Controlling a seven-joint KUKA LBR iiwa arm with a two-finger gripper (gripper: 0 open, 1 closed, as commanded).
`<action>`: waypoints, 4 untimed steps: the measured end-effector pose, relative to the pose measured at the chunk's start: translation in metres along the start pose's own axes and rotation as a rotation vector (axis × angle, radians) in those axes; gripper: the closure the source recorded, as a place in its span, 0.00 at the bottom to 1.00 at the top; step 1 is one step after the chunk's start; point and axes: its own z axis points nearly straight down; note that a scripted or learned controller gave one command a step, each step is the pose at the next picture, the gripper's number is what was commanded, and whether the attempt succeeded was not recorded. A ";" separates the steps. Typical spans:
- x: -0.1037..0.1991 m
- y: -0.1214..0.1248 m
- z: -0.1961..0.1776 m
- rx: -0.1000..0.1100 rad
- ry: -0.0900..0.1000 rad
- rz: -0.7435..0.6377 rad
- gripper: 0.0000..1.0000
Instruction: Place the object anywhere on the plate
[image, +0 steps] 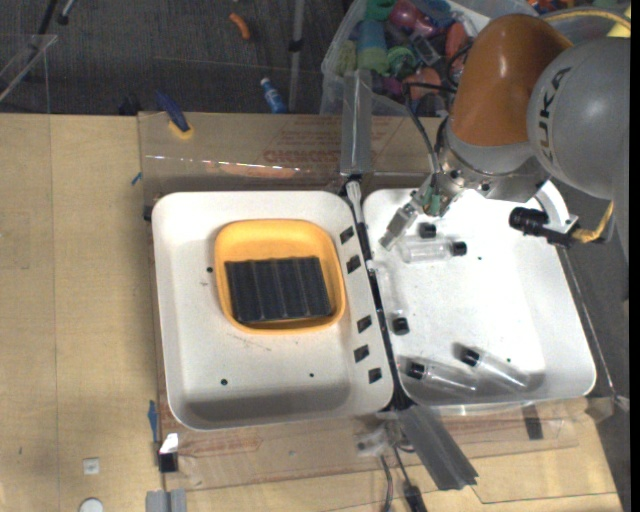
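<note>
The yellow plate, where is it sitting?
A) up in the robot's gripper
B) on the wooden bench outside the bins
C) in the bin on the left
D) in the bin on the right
C: the yellow plate lies flat in the left bin, with a dark ribbed slab resting on it, while the gripper is over the right bin.

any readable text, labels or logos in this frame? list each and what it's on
"KU": black letters on the grey arm casing, top right; the rest of the word curves out of sight.
Reddish print on the cardboard sheet behind the bins: too faint and blurred to read.
Nothing legible on the yellow plate, the dark ridged block on it, or the clear tubes in the right bin.
</note>
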 end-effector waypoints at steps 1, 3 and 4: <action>-0.028 -0.060 0.000 0.000 -0.002 -0.043 0.00; -0.033 -0.062 -0.018 -0.002 -0.004 -0.501 0.00; -0.055 -0.065 -0.004 -0.004 -0.008 -0.692 0.00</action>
